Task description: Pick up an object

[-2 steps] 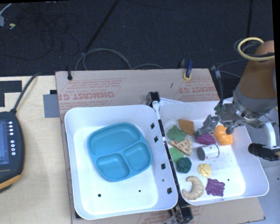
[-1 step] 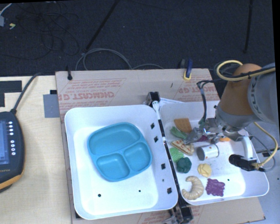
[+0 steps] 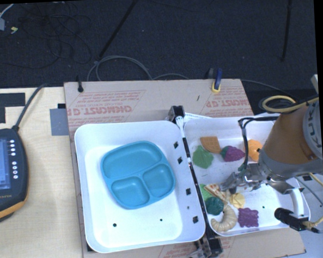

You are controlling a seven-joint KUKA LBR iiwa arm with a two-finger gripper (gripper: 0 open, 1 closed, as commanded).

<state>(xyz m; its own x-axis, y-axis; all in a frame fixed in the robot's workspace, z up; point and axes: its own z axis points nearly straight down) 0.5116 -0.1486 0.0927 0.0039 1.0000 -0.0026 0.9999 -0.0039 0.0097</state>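
The right bin (image 3: 276, 222) holds several toy foods: a tan cracker (image 3: 210, 144), a green leafy piece (image 3: 202, 158), purple grapes (image 3: 232, 153), an orange (image 3: 254, 147), a striped slice (image 3: 213, 191), a dark green piece (image 3: 214, 206), a yellow piece (image 3: 238, 200), a tan croissant (image 3: 226, 219) and a second purple bunch (image 3: 247, 217). My gripper (image 3: 236, 183) reaches in from the right and sits low over the middle of this bin, just above the yellow piece and right of the striped slice. Nothing shows as held.
The left bin (image 3: 96, 222) holds a blue divided plate (image 3: 138, 173). A black divider with clips (image 3: 187, 173) runs between the bins. A teach pendant (image 3: 3, 168) lies at the far left. Cables (image 3: 277, 102) loop near the arm at the right.
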